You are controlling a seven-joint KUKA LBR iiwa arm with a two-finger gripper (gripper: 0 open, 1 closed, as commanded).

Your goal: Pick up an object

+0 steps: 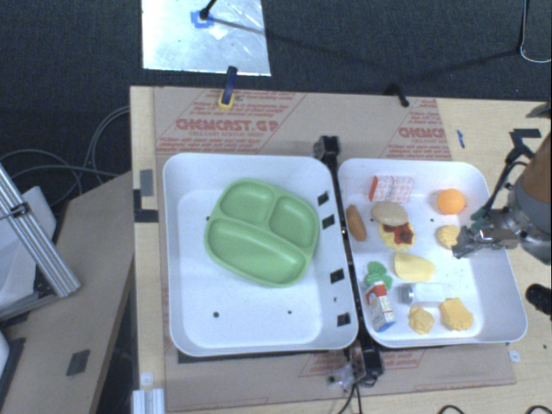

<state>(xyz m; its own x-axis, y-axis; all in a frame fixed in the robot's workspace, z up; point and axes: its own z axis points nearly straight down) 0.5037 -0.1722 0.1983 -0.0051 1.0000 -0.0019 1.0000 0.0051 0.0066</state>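
Note:
The right bin (509, 317) holds several small toy foods. Among them are an orange ball (450, 201), a burger (391, 213), a hot dog (354, 222), a pale yellow lemon-like piece (414, 267) and a small bottle (379, 305). My gripper (467, 243) comes in from the right and hangs low over the bin's right side. It is right beside a small yellow piece (447, 235), just below the orange ball. Nothing can be seen held in it.
A green divided plate (261, 231) lies in the left bin (190, 317). A red and white packet (391, 186) sits at the back of the right bin. Two yellow chunks (456, 314) and a green piece (376, 274) lie near its front. A black divider (338, 240) separates the bins.

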